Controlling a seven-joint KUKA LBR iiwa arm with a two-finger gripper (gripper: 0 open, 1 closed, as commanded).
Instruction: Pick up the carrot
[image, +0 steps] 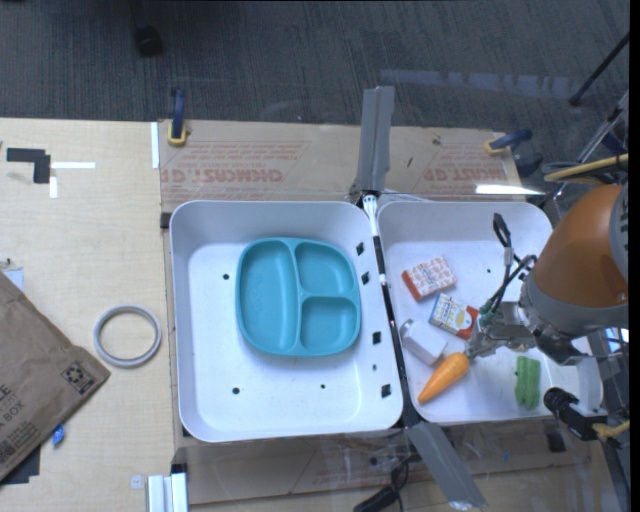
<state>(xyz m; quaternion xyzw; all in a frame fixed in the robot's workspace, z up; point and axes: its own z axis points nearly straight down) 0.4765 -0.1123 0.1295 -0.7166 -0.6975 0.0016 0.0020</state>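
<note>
The carrot (445, 376) lies in the right bin (470, 214), its thick end touched by the gripper (480, 344), whose finger spread cannot be told, so it could be knocked away.

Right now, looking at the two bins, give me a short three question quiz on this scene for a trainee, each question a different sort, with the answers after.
1. True or false: the carrot lies in the same bin as the blue divided plate.
2. Which lies nearest the gripper? A. roll of tape B. carrot C. blue divided plate
3. Fill in: the green item lies to the carrot's ____ in the camera view.

Key: 1 false, the carrot is in the right bin; 2 B; 3 right.
</note>
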